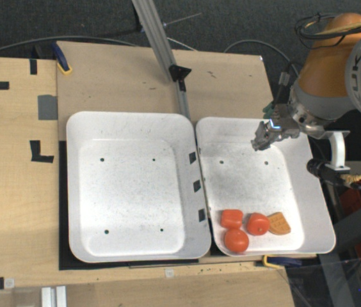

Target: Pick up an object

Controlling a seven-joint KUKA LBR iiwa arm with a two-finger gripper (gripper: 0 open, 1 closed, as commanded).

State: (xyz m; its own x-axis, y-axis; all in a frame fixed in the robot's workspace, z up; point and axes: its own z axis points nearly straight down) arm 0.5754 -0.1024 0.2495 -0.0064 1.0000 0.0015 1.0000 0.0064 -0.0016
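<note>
Three red tomato-like objects point(232, 219), point(257, 224), point(236, 240) lie clustered at the near end of the right bin point(244, 178). Beside them, to the right, lies a small orange-brown piece point(279, 223). My gripper point(262, 139) hangs over the far right part of the right bin, well away from the cluster. Nothing shows between its fingers.
The left bin point(129, 184) sits next to the right one, with black clips along the shared edge. A slanted metal pole point(158, 37) rises behind the bins. Cables and a white bracket point(337, 152) lie off the bench's right side.
</note>
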